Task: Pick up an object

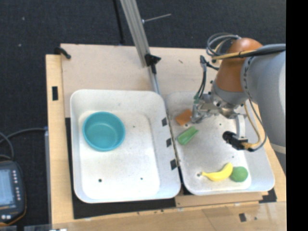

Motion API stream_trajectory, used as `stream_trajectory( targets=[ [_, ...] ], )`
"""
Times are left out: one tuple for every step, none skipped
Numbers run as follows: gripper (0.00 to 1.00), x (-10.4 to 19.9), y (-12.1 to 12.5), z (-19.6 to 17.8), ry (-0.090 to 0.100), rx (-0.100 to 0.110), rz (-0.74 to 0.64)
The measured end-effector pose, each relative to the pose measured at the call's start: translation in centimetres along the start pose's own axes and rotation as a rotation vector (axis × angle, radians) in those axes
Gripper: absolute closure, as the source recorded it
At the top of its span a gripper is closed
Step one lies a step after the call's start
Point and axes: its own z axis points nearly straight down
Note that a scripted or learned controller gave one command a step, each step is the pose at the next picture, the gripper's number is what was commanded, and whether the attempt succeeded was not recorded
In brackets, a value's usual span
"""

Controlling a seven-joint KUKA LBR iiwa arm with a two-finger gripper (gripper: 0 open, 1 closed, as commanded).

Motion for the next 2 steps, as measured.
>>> stream_trajectory(
  targets=[
    [1.00, 0.2, 1.2, -5.4, 0.001, 0.000, -0.011],
    [1.00, -0.4, 0.7, -11.6, 0.000, 0.000, -0.008]
  ],
)
